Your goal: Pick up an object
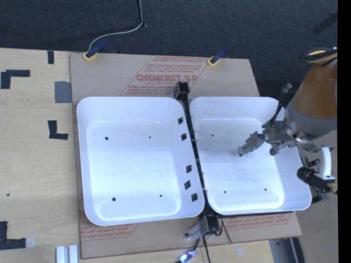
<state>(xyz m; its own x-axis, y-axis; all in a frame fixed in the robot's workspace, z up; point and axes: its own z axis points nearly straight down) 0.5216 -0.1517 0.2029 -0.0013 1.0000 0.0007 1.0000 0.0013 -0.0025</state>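
My gripper [248, 145] hangs over the right white bin [233, 100], near its middle and slightly towards the right side. It points left and down towards the bin floor. The grey arm with its orange band [318, 89] reaches in from the right edge. I see no loose object by the gripper, only the white floor with small dark dots.
The left white bin [88, 147] lies beside the right one, and a black seam with clips [189, 147] runs between them. Both sit on a brown cardboard sheet [164, 73]. A cable [137, 15] lies on the dark surface behind.
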